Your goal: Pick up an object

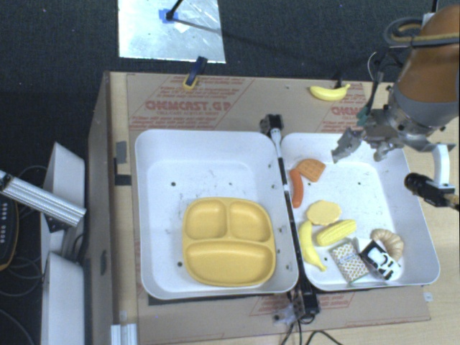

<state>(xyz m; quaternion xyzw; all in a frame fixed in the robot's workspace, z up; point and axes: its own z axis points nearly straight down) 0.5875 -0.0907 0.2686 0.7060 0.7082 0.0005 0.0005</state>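
The right bin (402, 192) holds several toy foods. An orange bread slice (312, 169) and an orange-red sausage (296, 187) lie near its left wall. Toward the front lie a yellow round piece (323, 211), a corn cob (336, 231), a banana (309, 246), a croissant (389, 241), a checkered cracker (350, 262) and a black-and-white box (379, 259). My gripper (361, 148) hangs over the bin's far part, right of the bread slice. Its fingers are open with nothing between them.
The left bin (158, 192) bears a yellow divided tray (228, 240). A second small banana (329, 90) lies on the cardboard behind the right bin. A black clamp (272, 124) sits at the far end of the wall between the bins.
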